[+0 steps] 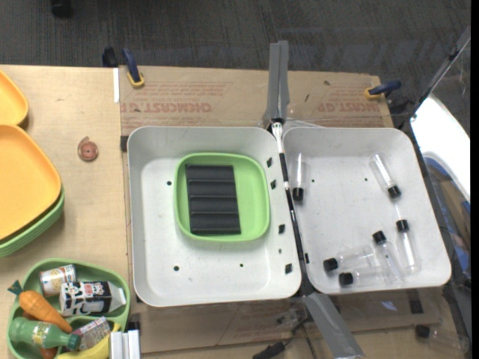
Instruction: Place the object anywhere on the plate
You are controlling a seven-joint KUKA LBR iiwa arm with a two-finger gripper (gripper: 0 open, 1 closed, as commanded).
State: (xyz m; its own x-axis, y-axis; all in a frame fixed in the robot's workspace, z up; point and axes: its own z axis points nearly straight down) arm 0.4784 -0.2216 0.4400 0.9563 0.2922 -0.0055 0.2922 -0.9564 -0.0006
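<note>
- The things to move are, by my reading, the clear black-capped vials (384,173) scattered in the right bin (419,155). The plate (258,200) sits in the middle of the left bin (150,223), so any carry runs leftward across the wall where the two bins meet.
- The vial nearest the plate (297,172) lies just beside that shared wall. Its long axis runs front to back, with the cap at the near end. You would close across its width, though the wall crowds one side.
- A lone slanted vial farther right, with its cap at the lower right, has bare floor all round and looks the easier pick.
- Another vial (405,247) lies near the right wall, cap at the far end.
- A cluster (358,264) at the near edge of the right bin lies touching or overlapping, and you cannot tell there where one body ends. A grasp risks nudging its neighbours.
- A dark ribbed block (213,198) covers most of the plate, leaving green only at the rim. A round vial may roll along the ridges.
- You cannot tell the gripper's state from this view, so treat it as unknown.
- The yellow dishes (26,178) and the toy-food bowl (67,305) on the bench at left stand well apart from the route.
</note>
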